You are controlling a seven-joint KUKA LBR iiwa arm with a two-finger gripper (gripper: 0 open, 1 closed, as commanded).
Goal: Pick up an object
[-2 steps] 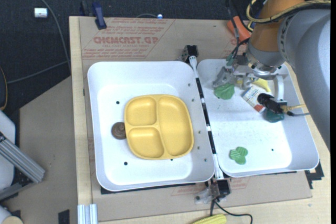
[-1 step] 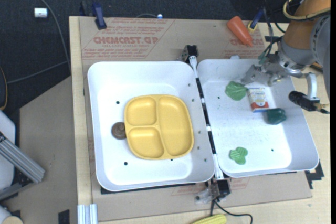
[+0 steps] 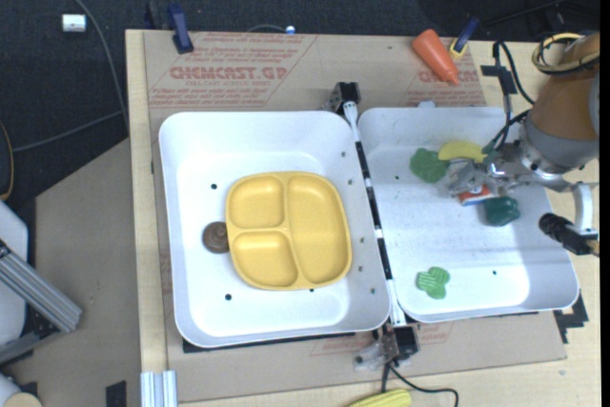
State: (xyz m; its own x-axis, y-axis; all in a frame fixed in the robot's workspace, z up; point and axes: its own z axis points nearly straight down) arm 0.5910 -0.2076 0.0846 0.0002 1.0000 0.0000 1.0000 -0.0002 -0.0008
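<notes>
In the right bin [image 3: 534, 286] my gripper [image 3: 469, 180] hangs low among a cluster of small toys. A dark green piece [image 3: 428, 165] lies just to its left and a yellow curved piece [image 3: 460, 151] just behind it. A small red-orange piece [image 3: 474, 197] sits right under the gripper, and a teal lump [image 3: 500, 210] rests to its lower right. Whether anything sits between the jaws is hidden by the gripper body. A light green toy [image 3: 432, 282] lies alone near the bin's front.
The left bin [image 3: 191, 148] holds a yellow divided plate [image 3: 288, 230] with a brown round thing [image 3: 215, 236] at its left edge. An orange carrot toy [image 3: 436, 56] and a blue clamp [image 3: 178, 28] lie on the bench behind the bins. The arm [image 3: 564, 114] enters from the right.
</notes>
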